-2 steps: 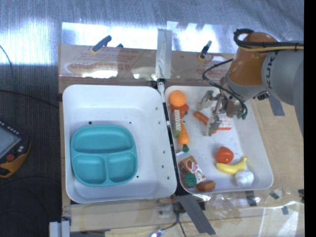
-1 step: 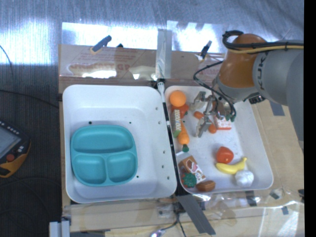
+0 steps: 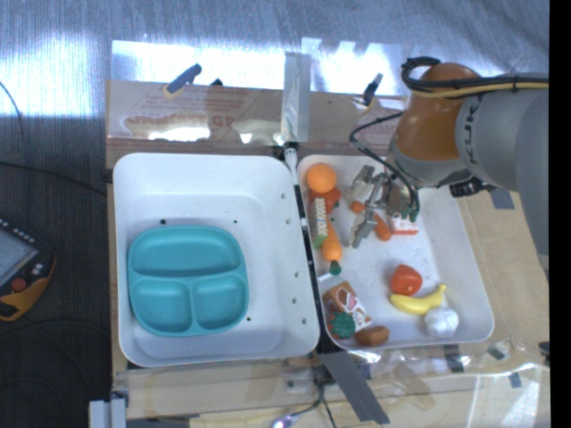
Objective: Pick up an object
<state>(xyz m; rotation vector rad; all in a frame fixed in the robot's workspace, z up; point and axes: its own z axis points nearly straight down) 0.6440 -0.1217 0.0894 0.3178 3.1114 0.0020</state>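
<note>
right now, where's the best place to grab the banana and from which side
Probably across the middle of the banana, coming straight down. It lies flat and curved, its narrow width exposed there. The tomato sits close above and the white ball near its lower-right end, so the ends look crowded.

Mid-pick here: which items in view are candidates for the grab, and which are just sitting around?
Job:
tool, low in the right bin
small orange piece beside it
orange ball
carrot
tomato
banana
white garlic
snack packet

Lying about:
teal divided plate in the left bin
handheld controller on the floor
</note>
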